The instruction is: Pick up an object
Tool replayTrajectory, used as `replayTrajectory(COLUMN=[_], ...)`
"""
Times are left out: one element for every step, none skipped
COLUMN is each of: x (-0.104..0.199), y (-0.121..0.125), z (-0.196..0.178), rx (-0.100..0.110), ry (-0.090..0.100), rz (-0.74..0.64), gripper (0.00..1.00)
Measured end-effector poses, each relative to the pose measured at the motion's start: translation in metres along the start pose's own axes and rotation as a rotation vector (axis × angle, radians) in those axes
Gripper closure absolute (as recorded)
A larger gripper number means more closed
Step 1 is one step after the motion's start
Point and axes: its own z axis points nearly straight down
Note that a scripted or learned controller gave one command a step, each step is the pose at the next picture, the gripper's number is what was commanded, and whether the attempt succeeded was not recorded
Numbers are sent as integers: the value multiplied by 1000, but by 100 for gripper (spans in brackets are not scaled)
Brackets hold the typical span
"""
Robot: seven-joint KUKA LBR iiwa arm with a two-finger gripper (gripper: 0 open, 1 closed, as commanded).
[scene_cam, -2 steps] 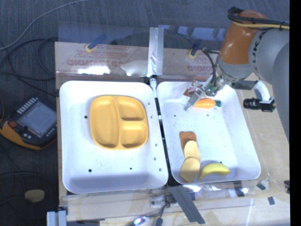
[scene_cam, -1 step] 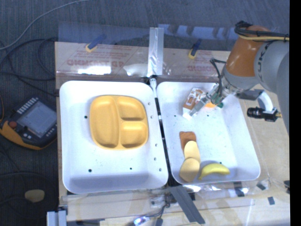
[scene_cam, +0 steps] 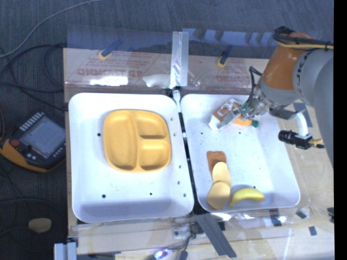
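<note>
My gripper point(scene_cam: 246, 111) is low in the far part of the right bin point(scene_cam: 282, 161), reaching in from the right. It sits right at a small white and brown packet point(scene_cam: 223, 115) and an orange and green piece point(scene_cam: 244, 122). Nearer the front of this bin lie a brown slice point(scene_cam: 216, 157), two pale round pieces point(scene_cam: 219, 183) and a yellow banana point(scene_cam: 247, 195).
The left bin point(scene_cam: 87, 194) holds a yellow divided tray point(scene_cam: 136, 140). A clear plastic wall point(scene_cam: 179, 58) stands behind both bins. A handheld pendant point(scene_cam: 33, 141) lies on the floor to the left. A black fitting point(scene_cam: 295, 138) juts from the arm over the right rim.
</note>
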Motion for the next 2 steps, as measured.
replayTrajectory(x=[-11, -12], y=[21, 17], z=[-1, -1], rx=[41, 32], ry=[31, 32], rz=[240, 310], gripper=[0, 0])
